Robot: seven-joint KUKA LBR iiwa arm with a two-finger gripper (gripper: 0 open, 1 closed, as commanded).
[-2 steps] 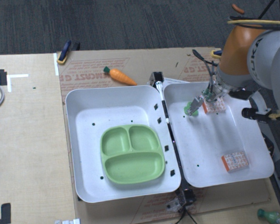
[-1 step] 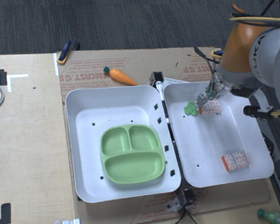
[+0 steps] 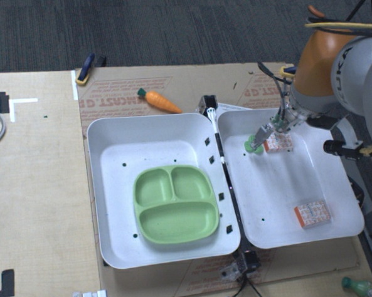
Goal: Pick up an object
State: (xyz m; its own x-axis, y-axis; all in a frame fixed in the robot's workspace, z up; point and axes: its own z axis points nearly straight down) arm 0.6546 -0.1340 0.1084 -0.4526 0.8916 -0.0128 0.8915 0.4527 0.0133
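My gripper [image 3: 262, 135] hangs low over the back left part of the right bin [image 3: 283, 189], reaching in from the right under the arm's orange band. Right beside it lies a small orange and white box [image 3: 279, 145], partly covered by the gripper. A small green thing [image 3: 253, 147] sits at the gripper's tip; whether it is held is unclear. A second orange and white box [image 3: 313, 213] lies flat near the right bin's front right corner, well apart from the gripper.
The left bin [image 3: 112, 180] holds a green divided plate [image 3: 175, 204]. A toy carrot [image 3: 160, 100] lies on the cardboard behind the bins. A blue clip [image 3: 85, 69] sits at the back left. A green bottle [image 3: 364, 286] lies at the front right.
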